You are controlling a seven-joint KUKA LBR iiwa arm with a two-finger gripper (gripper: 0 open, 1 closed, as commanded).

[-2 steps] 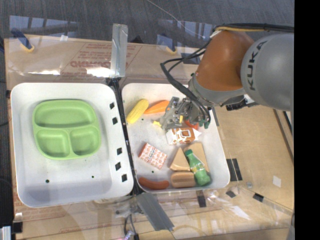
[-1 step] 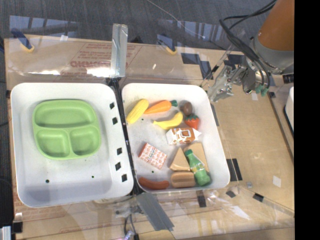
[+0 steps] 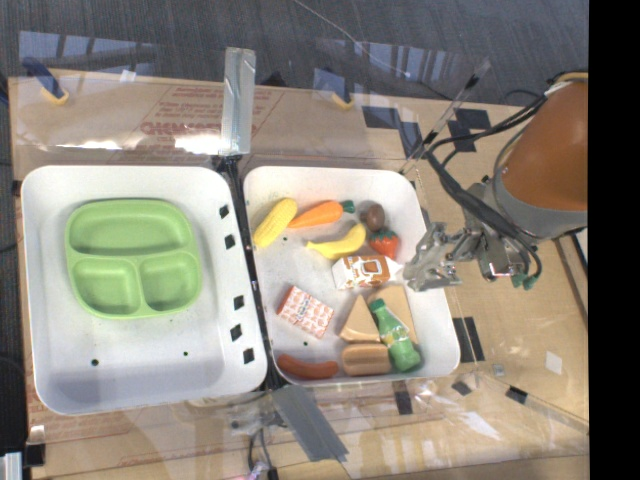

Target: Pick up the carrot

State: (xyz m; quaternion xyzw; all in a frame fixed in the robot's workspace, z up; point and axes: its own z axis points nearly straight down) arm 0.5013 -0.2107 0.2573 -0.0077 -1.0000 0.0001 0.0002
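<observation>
One carrot (image 3: 317, 214) — orange, tapered, green-tipped, lying flat.

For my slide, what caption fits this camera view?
Robot pincer hovers beside the right bin where the carrot lies among toy food.

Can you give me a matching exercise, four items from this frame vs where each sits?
Column 1:
1. carrot
2. green tray
3. green bottle
4. gripper

Column 2:
A. in the left bin
B. over the right bin's right rim
C. near the far wall of the right bin, between the corn and a brown round item
D. near the right bin's front right corner, beside a tan wedge

Pairs: 1-C, 2-A, 3-D, 4-B
</observation>
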